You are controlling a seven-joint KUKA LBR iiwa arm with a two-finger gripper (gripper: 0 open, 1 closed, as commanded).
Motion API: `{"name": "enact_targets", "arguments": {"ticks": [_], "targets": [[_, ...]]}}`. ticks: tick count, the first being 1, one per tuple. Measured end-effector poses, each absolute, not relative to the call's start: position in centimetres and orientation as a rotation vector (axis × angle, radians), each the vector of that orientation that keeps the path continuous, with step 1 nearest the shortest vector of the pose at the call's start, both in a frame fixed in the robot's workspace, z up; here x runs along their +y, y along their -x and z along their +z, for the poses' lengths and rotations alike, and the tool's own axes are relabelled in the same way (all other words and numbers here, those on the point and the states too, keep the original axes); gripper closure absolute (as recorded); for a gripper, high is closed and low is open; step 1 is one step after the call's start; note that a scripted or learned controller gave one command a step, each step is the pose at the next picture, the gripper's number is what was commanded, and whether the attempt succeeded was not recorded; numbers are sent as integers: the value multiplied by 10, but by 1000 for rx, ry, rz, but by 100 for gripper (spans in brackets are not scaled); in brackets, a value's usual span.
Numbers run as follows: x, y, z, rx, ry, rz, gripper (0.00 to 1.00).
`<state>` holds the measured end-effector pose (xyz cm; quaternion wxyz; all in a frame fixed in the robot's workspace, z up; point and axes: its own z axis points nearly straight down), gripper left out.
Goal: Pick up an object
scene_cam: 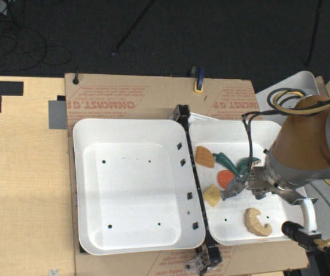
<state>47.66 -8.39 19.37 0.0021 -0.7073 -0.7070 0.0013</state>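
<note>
Orange-red, the small piece (226, 178) sits crowded against the gripper (233, 192); I can't tell its jaws' state, and it may nudge the yellow block (212, 196) aside.

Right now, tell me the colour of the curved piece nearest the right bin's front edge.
Tan, a pale beige curved piece, seen clearly in the camera view.

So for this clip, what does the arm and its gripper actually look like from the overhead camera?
The arm enters from the view's right as a broad rounded segment, orange-brown on top and grey below. Black cables loop near its upper side and one runs down toward the wrist. The gripper is a small dark grey metal assembly with slim fingers. No markings are legible.
</note>
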Motion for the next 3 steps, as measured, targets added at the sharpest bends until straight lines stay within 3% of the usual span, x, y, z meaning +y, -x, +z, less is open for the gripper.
{"name": "enact_targets", "arguments": {"ticks": [1,2,3], "targets": [[-85,-477,203,-2214,2220,6,100],[-56,-477,304,-2228,2222,-9,100],[3,-476,313,-2227,2212,0,100]]}}
